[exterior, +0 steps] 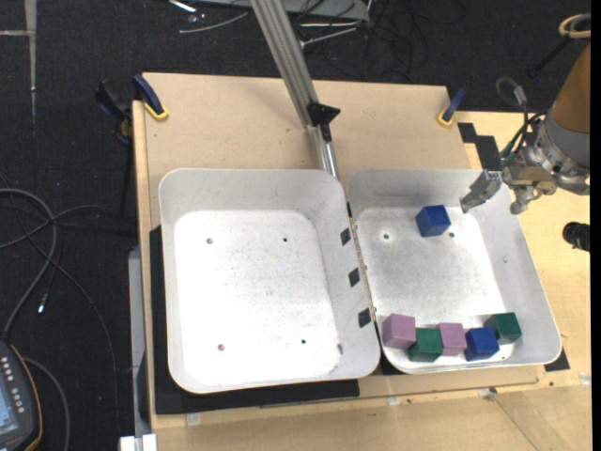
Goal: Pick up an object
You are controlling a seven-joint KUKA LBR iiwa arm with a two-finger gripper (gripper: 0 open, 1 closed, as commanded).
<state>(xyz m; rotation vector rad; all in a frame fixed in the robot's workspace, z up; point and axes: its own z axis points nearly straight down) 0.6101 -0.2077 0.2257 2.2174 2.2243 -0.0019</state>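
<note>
Gripper (496, 192), fingers spread and holding nothing, hangs at the right bin's (526, 261) upper right rim; my nearest target, the lone blue cube (433, 221), lies just leftward and slightly below.

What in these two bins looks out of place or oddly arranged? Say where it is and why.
One blue cube sits alone near the right bin's far end, apart from the five cubes huddled along its near wall. Nothing looks spilled or damaged.
</note>
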